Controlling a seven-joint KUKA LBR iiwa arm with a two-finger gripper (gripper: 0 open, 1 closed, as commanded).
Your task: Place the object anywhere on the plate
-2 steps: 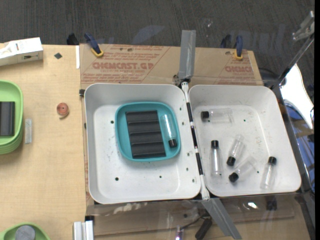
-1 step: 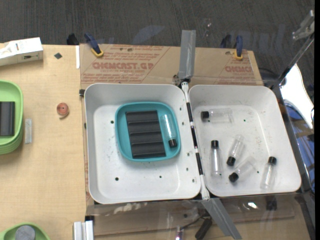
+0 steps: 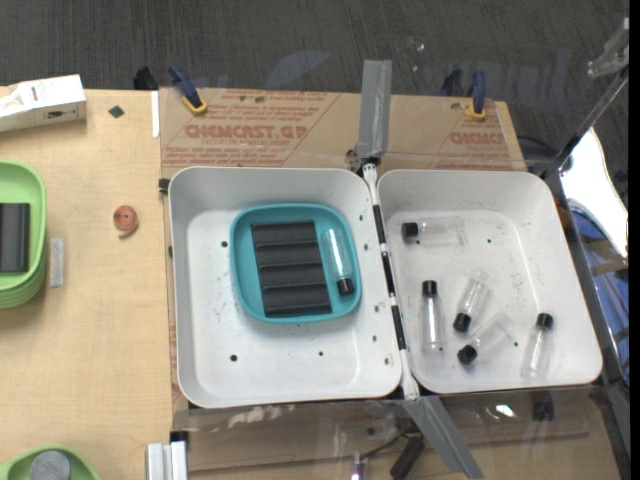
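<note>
I cannot tell from here whether my hand is wide, narrow or holding anything.

The left bin (image 3: 200, 368) carries a teal plate (image 3: 243, 258) slightly toward 12 o'clock of the bin's middle. A black ridged insert (image 3: 290, 268) fills most of the plate's floor. One clear vial (image 3: 338, 258) lies on the plate at its 3 o'clock side, just beside the insert's right edge. It runs roughly from 12 to 6 o'clock, with its black cap at the 6 o'clock end, close to the plate's rim.

The right bin (image 3: 570, 368) touches the left bin along the centre seam and bears five more clear vials with black caps, all lying down:
- the top vial (image 3: 440, 231) at about 11 o'clock in the bin, lying crosswise with its cap toward 9 o'clock;
- the left vial (image 3: 431, 320) at about 8 o'clock, with its cap toward 12 o'clock;
- the middle vial (image 3: 470, 296) near the centre, tilted, with its cap at its lower end;
- the low vial (image 3: 486, 338) at about 6 o'clock, just beside the middle one, with its cap toward 8 o'clock;
- the right vial (image 3: 538, 346) at about 4 o'clock, with its cap toward 12 o'clock.

Both bins rest on a cardboard sheet (image 3: 260, 128) held by blue clamps (image 3: 186, 86) at the 12 o'clock edge. On the wooden counter (image 3: 100, 368), toward 9 o'clock, a green tray (image 3: 30, 183) and a small reddish disc (image 3: 124, 218) lie well apart from the bins.
</note>
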